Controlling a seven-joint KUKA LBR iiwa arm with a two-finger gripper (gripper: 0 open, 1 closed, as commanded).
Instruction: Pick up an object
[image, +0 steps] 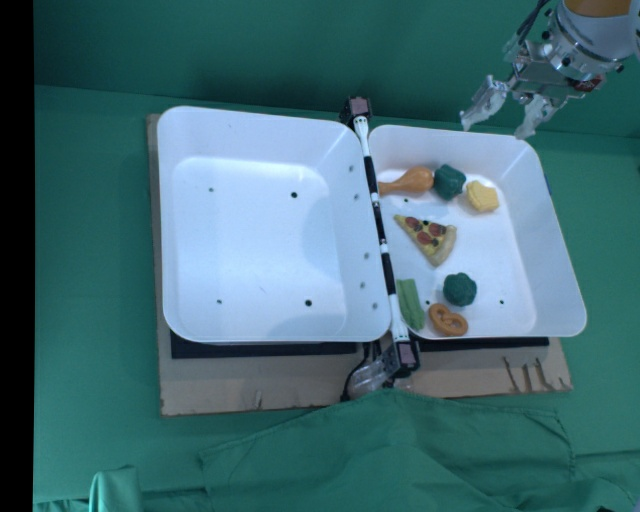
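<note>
Objects for picking all lay in the right bin (560, 262), right of centre in your frame; the left bin (180, 150) sat beside it. From left to right you had a chicken drumstick (407, 181), a green bean (410, 303), a pizza slice (429, 237), a pretzel (447, 320), two broccoli pieces (449, 181) (459, 289) and a yellow piece (482, 196). At upper right the gripper (500, 115) hung above the bin's far rim, fingers spread apart, holding nothing.
</note>
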